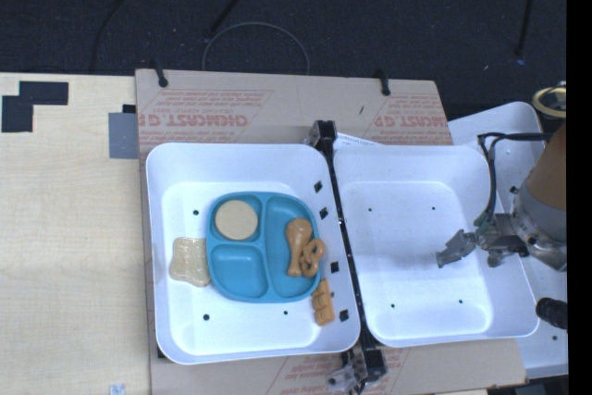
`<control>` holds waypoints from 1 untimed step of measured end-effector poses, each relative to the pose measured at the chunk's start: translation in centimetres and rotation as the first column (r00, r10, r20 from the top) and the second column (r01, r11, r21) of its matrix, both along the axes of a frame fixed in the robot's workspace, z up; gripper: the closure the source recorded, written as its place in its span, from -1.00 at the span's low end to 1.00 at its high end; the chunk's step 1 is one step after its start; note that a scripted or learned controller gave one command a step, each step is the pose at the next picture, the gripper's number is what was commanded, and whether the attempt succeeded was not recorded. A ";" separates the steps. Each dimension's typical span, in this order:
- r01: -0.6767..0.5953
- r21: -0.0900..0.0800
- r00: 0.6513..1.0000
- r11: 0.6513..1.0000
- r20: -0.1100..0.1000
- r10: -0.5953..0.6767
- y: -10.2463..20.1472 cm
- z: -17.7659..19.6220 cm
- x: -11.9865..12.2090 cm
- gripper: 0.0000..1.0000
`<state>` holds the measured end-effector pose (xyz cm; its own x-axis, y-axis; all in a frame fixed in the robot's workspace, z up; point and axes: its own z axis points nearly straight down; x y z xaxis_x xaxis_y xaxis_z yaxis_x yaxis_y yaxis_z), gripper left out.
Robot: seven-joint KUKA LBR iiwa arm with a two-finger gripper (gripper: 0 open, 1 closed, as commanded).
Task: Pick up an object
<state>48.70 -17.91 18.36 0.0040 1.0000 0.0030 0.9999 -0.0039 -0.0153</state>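
Note:
The left bin [172, 171] holds a blue divided plate [242, 275]. A round tan disc [235, 219] lies in the plate's upper left compartment and a knobbly tan pretzel-like piece [303, 247] in its right one. A pale toast-like slice [191, 261] rests on the bin floor against the plate's left side. A small orange-brown chunk [323, 302] lies by the plate's lower right corner. My gripper [474, 252] hangs over the right side of the right bin [407, 227], far from all these items. Its fingers are spread apart, open, with nothing between them.
A black divider with clips [338, 236] runs between the two bins. Both bins stand on a cardboard sheet [277, 106]. The grey arm [546, 208] enters over the right bin's right rim, with a black cable [487, 166] looping beside it.

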 end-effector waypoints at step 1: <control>-0.003 -0.003 1.000 1.000 0.014 0.003 0.0 0.7 0.3 -1.00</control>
<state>49.03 -17.91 19.03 0.0008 1.0000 -0.0004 1.0000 -0.0008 -0.0015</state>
